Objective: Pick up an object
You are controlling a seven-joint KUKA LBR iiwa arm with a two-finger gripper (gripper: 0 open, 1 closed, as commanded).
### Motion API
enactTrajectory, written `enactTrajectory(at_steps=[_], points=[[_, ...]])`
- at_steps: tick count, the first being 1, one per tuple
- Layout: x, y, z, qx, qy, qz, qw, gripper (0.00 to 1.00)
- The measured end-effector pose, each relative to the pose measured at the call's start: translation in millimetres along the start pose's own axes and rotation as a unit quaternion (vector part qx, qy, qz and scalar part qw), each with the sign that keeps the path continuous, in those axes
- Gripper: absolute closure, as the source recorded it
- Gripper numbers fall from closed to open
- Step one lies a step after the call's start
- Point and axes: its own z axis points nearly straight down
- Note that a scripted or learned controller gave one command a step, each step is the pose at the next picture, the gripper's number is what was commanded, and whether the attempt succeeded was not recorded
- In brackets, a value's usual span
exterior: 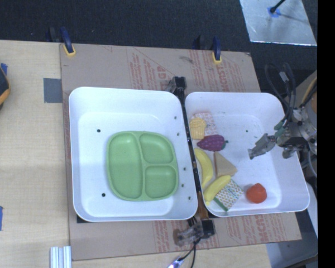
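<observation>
- Bench point(28, 149): pale wood, with a brown cardboard sheet point(156, 66) clamped over it under both bins.
- Left bin point(84, 102): white and shallow, holds a green divided plate point(141, 164) lying flat near its middle.
- Right bin point(243, 108): white, carries all the candidate items, clustered along its left wall and front edge.
- Arm: enters from the right edge; gripper point(261, 147) hangs over the right half of the right bin, above bare bin floor. Too small and blurred to judge; cannot tell how wide the claw stands, and nothing is seen in it.
- Bananas point(205, 169): two yellow ones, lying against the left wall, touching the sandwich wedge point(224, 164).
- Purple grapes point(211, 143): just above the bananas, nearest pile item to the gripper.
- Corn piece point(197, 128): yellow, toward the back-left corner.
- Patterned block point(229, 194): front edge, beside the lower banana.
- Red tomato point(256, 193): front, standing apart from the pile.
- Step, as judged: approach phase, no item lifted yet.
- Next move likely calls for shifting over one target and descending; the tomato looks the cleanest pick, being isolated, though round and liable to roll.
</observation>
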Motion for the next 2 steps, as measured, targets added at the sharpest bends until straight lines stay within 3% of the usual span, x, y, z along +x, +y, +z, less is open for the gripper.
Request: enactTrajectory(at_steps=[1,2], points=[[15,85,82,0.0,-0.001,0.0,1.0,0.0],[-63,135,150,0.0,-0.001,0.001,1.0,0.0]])
